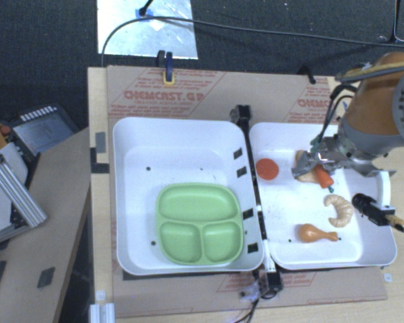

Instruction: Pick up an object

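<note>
From the overhead camera I see the gripper (pixel 314 169) low in the right bin (pixel 374 254), right on top of an orange piece, maybe a carrot (pixel 323 176), with a tan lump (pixel 301 158) just beside it. I cannot tell how its fingers are set; the wrist hides them. Red disc (pixel 267 169) lies near, to the left. Croissant (pixel 339 209) and drumstick (pixel 316 233) lie nearer the camera, apart from the gripper. The green tray (pixel 199 222) is in the left bin (pixel 131 180). My worry: those two crowded pieces. The fingers could land on both, nudge one aside, or pinch only an edge so it slips on the lift.
</note>
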Motion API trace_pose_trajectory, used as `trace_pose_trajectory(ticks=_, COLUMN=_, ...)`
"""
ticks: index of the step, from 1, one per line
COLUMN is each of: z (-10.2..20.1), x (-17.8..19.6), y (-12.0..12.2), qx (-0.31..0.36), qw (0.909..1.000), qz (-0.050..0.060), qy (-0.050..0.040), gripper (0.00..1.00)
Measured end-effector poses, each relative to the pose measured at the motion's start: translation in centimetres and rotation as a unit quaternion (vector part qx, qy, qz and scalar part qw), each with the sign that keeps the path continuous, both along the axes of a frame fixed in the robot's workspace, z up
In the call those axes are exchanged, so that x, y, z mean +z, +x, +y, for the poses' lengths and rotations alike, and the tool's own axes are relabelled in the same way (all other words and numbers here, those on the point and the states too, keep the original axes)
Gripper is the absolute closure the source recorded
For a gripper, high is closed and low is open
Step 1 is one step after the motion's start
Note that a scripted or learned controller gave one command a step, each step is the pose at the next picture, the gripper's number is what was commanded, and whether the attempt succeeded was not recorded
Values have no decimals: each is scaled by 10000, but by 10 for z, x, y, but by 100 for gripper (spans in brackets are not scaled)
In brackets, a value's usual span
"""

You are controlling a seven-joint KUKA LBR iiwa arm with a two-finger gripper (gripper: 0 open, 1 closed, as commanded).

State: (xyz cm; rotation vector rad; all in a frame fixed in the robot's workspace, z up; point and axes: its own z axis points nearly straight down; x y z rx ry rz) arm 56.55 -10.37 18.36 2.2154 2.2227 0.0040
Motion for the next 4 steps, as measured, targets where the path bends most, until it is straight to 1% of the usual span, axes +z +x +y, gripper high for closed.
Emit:
trace_pose_trajectory(ticks=1, z=-2, x=64, y=4, qx=8, qw=10000, qz=-15, qy=-4, gripper=100)
trace_pose_trajectory(ticks=2, z=47, x=70, y=19, qx=17, qw=10000, qz=6, qy=5, gripper=100)
trace_pose_trajectory(ticks=3, z=87, x=64, y=34, qx=24, qw=10000, qz=5, qy=5, gripper=100)
trace_pose_trajectory(ticks=4, z=147, x=58, y=48, qx=27, qw=10000, qz=8, qy=7, gripper=100)
